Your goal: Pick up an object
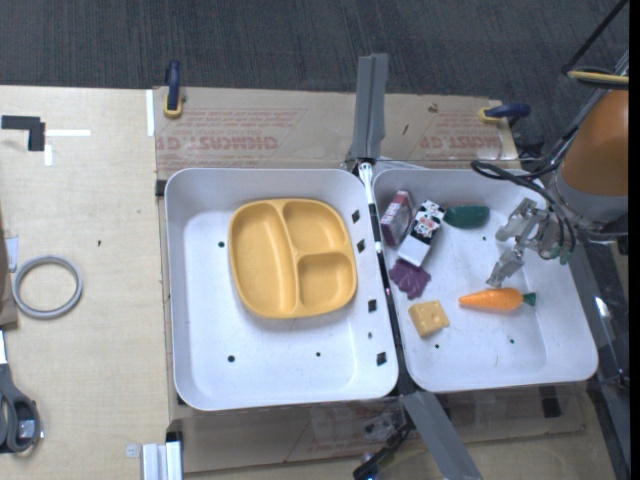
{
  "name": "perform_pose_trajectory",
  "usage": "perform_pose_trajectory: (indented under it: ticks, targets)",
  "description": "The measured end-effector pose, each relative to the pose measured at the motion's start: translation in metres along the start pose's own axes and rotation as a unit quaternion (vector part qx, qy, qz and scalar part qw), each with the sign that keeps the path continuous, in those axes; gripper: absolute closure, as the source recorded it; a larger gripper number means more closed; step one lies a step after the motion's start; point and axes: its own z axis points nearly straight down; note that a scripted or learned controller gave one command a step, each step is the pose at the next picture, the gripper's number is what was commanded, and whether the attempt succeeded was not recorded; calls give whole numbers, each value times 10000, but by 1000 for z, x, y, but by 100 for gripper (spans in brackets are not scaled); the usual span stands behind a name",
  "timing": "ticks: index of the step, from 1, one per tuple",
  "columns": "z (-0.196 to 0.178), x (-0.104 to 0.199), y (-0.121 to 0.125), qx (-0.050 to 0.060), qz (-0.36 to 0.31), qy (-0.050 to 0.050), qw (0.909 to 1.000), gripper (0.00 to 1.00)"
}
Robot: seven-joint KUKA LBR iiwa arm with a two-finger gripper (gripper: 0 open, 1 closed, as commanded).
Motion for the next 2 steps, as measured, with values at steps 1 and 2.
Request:
perform_pose_trajectory:
  ticks: [1, 2]
  targets:
    - [1, 67, 37, 3, 1896, 8, 9819, 0]
    - [0, 19, 70, 8, 3143, 1, 9493, 0]
